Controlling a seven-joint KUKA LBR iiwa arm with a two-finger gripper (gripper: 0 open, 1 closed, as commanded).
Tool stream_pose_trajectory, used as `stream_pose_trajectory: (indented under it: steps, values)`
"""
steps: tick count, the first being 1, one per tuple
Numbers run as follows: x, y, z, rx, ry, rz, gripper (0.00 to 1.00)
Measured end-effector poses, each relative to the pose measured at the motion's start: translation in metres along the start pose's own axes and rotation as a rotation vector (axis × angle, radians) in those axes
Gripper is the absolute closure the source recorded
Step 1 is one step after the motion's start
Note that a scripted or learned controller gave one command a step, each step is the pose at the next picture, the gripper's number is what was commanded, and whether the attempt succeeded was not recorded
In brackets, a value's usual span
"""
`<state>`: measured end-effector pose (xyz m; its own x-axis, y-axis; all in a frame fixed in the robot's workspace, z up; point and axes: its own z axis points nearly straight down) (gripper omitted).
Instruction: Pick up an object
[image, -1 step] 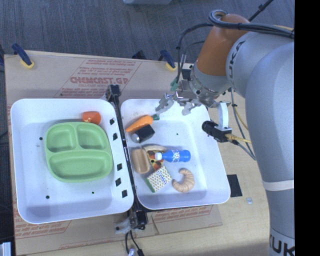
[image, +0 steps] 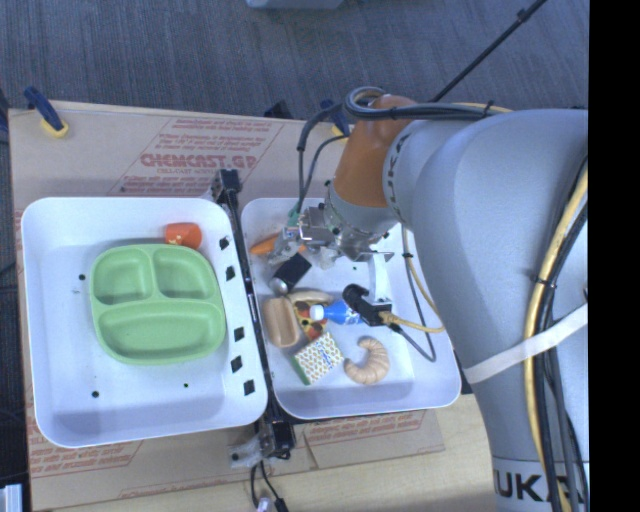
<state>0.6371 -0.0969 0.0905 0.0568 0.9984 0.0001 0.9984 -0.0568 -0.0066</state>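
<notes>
Grey ribbed flooring surrounds the counter, which is covered in printed cardboard and carries two shallow white bins side by side. Left bin: a green divided plate lies flat, with a small orange object just beyond its far edge. Right bin: a clutter of small items, among them a tan block, a blue-and-white tube, a patterned packet and a toy croissant, lying close together. The pincer hangs low over the far part of this bin, beside a small black item; whether its fingers are apart or together cannot be told, and nothing is visibly held. Any of these items could serve as the object. The croissant lies slightly apart near the front; it looks light and rigid, probably smooth plastic, and is best taken across its narrow middle.
</notes>
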Motion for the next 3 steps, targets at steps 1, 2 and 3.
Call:
stream_pose_trajectory:
  steps: [1,2,3]
  values:
    - [0.000,0.001,-0.011,0.001,-0.001,-0.005,1.00]
    - [0.000,0.001,-0.011,0.001,-0.001,-0.005,0.00]
    - [0.008,0.019,-0.002,-0.005,-0.001,-0.170,0.00]
